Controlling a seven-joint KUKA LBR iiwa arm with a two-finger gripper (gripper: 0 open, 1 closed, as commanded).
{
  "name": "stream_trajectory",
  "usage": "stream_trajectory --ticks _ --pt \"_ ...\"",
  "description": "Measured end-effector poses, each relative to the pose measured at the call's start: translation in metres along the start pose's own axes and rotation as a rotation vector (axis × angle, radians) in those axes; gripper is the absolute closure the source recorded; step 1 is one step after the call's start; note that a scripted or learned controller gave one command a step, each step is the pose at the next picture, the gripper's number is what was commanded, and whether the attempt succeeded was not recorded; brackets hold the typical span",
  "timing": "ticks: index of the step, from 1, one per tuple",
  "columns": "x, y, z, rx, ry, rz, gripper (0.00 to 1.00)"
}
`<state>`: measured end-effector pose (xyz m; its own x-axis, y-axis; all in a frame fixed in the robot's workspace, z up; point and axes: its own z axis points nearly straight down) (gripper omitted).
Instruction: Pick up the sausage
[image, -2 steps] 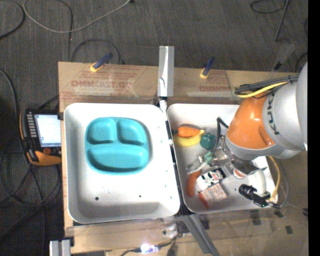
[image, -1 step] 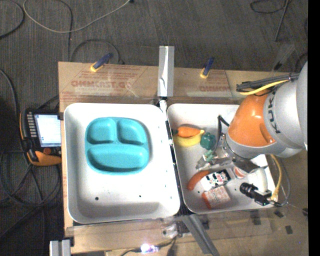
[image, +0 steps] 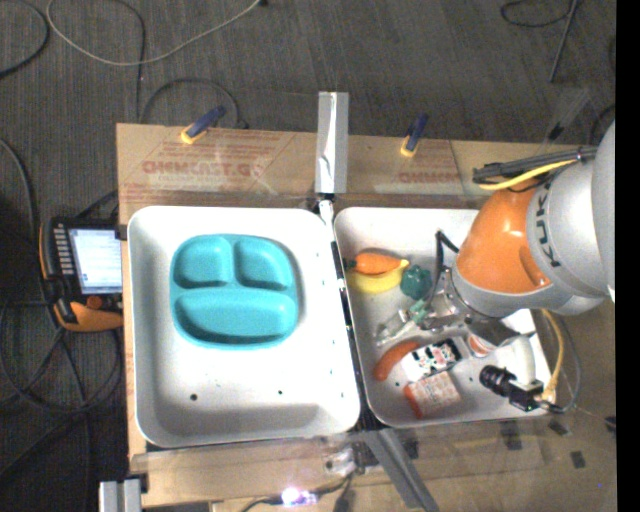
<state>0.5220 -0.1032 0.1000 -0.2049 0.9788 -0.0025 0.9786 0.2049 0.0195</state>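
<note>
The sausage (image: 393, 358), a curved red-orange piece, lies in the right bin (image: 360, 330) near its front left. My gripper (image: 412, 320) hangs just above and behind it, slightly to its right, at the end of the grey and orange arm. Nothing shows in its grasp. The sausage rests on the bin floor, its right end close to a black-and-white item (image: 438, 355).
An orange carrot (image: 375, 263), a yellow piece (image: 385, 281) and a teal object (image: 415, 282) sit at the back of the right bin. A reddish packet (image: 433, 395) lies at its front. The left bin (image: 150, 400) holds a teal divided plate (image: 237, 290).
</note>
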Motion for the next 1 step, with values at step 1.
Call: stream_trajectory --ticks 1 --pt "-0.0021 -0.0223 0.0088 0.001 -0.005 -0.027 0.00"
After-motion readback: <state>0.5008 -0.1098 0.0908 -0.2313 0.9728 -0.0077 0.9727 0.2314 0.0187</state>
